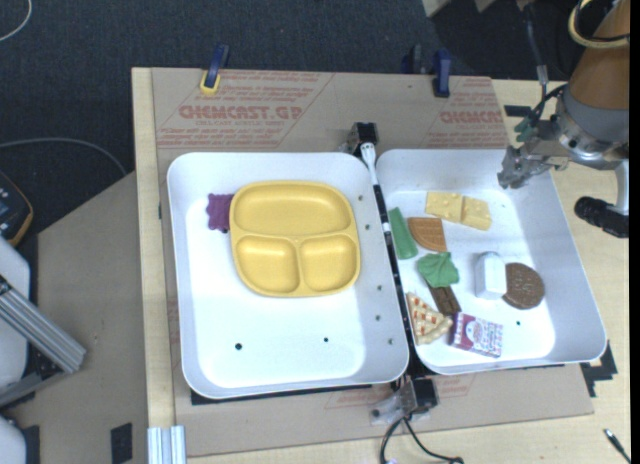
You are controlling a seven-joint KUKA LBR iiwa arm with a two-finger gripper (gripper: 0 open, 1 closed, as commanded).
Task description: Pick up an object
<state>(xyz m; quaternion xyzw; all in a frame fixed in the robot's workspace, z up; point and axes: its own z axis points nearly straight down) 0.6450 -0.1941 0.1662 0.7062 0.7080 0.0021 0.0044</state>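
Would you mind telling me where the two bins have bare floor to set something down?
The left bin is bare along its front, below the yellow tray. In the right bin, bare floor lies along the far edge above the cheese, under the gripper, and down the right side. Its left half is crowded with food pieces.

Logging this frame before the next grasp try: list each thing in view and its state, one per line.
gripper: above right bin's far rim, holding nothing visible
yellow tray: upright in left bin
purple piece: beside the tray's left edge
cheese: flat in right bin
pizza slice: flat, near front
brown cookie: flat, beside white block
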